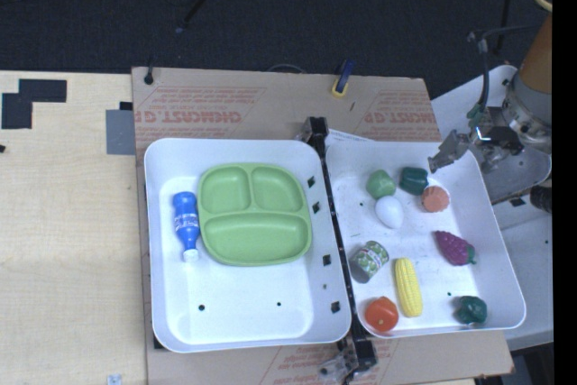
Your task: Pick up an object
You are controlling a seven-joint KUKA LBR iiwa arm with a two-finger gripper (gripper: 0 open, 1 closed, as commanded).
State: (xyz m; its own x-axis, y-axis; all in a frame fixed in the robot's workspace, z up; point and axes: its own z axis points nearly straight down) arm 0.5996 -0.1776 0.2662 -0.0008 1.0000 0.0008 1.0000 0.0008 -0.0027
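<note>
Left bin [171,302]: green tray [253,214], three compartments, lying flat in the middle; blue bottle [186,224] on its side just beside the tray's left edge, cap end toward the near wall. Neither looks set out for picking; the tray takes up most of the floor.

Right bin [505,284]: the loose stock, scattered well enough apart that a gripper could likely come down on one piece alone.
- green pepper [380,184], far left
- dark green piece [414,179], just beside it
- orange fruit [435,199]
- egg [389,212], below the pepper, near it
- purple grapes [453,248], toward the right wall
- small can [369,260], tipped, near the divider
- corn [408,287], lengthwise
- tomato [381,314], touching or nearly touching the corn's near end
- dark green vegetable [470,310], near right corner

Gripper [464,142]: over the right bin's far right corner, above the rim, holding nothing. Whether its fingers are spread or pressed together I cannot tell.

Judgement: no object chosen yet; the dark green piece and orange fruit lie nearest.
</note>
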